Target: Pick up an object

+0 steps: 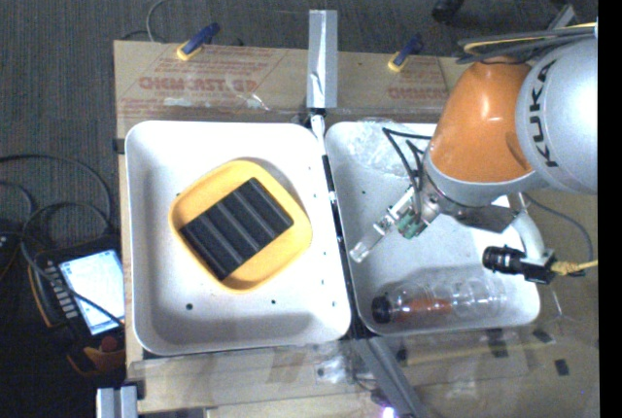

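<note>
The gripper hangs low over the right bin, near its left wall, fingers pointing down and to the left. Whether it is spread or pressed together I cannot tell; the tip is pale against a pale floor, and nothing shows pinched in it.

Just below and to the right lies the likeliest target, a clear plastic bottle on its side along the bin's near wall. Its long axis runs left to right, dark cap pointing left, base to the right. To take it well, I judge the fingers should straddle the body crosswise, at right angles to that axis, near the middle so it doesn't roll or tip.

Over in the left bin sits a yellow tray with a black ribbed insert, turned diagonally, well apart from the gripper.
</note>
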Motion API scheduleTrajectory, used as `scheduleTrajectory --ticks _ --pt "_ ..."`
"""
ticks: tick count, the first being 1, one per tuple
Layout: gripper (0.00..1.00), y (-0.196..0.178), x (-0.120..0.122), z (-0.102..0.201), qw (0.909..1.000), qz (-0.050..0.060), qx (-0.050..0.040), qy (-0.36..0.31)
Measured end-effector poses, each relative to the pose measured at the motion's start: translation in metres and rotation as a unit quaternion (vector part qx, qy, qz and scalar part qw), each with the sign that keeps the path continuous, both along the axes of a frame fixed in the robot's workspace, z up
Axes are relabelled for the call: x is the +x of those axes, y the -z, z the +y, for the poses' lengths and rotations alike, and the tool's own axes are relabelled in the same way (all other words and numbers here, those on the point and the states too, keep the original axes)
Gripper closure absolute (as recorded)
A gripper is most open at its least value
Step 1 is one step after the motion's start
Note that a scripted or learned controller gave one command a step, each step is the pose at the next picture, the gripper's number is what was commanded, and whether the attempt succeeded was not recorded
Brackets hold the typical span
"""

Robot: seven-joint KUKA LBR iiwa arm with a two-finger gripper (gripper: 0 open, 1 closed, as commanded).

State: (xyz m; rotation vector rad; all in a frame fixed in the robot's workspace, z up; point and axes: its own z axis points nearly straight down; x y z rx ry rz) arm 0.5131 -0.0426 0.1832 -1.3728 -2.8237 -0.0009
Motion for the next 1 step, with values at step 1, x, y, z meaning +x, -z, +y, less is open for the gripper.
scheduleTrajectory --ticks 1 --pt "0.0 -0.0004 0.0199 0.0319 0.9984 -0.001 -0.001 -0.056"
